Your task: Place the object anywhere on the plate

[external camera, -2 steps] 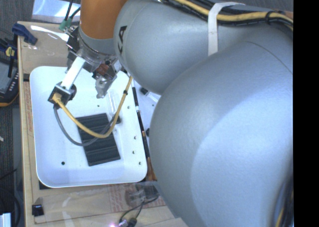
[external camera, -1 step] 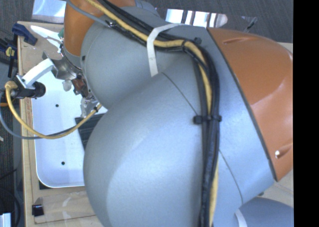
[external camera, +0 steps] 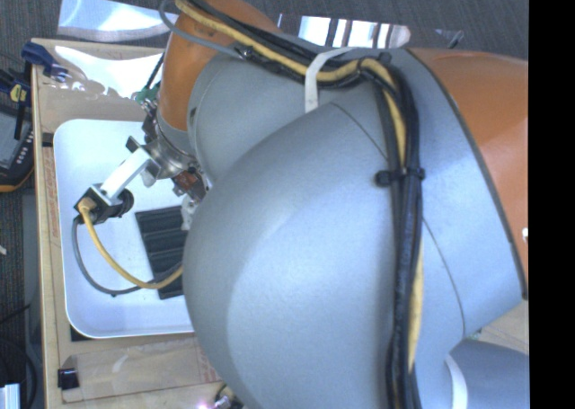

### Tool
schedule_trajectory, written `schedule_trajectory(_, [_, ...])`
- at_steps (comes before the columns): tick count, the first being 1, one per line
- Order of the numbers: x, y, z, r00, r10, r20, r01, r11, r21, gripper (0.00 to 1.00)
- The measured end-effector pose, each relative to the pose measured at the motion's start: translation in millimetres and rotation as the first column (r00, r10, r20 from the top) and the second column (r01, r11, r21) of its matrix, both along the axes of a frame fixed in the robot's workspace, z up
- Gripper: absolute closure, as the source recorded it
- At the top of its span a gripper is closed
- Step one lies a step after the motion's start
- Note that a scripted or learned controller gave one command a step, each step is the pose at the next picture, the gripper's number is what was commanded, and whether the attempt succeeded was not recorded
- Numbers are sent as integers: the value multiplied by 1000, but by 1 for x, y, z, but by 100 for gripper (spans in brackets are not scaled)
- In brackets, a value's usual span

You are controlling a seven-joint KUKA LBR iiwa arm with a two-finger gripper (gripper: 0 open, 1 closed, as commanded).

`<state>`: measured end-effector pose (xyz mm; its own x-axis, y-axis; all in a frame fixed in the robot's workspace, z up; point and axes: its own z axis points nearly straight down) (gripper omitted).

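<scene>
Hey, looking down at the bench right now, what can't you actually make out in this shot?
- Right bin: hidden in the camera view behind the grey arm.
- Plate and object: I cannot locate either; the arm blocks most of the bench.
- Gripper fingers: the wrist area is too cluttered to read them.
- Dark ribbed item in the left bin: partly covered by the arm, identity unclear.
</scene>
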<state>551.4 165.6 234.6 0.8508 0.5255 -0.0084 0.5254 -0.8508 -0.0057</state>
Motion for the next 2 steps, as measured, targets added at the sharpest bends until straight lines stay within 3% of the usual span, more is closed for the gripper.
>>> schedule_trajectory(1, [-30,42,-135,993,-120,2,120,993,-4,0])
schedule_trajectory(2, [4,34,-60,984,180,4,-180,984,3,0])
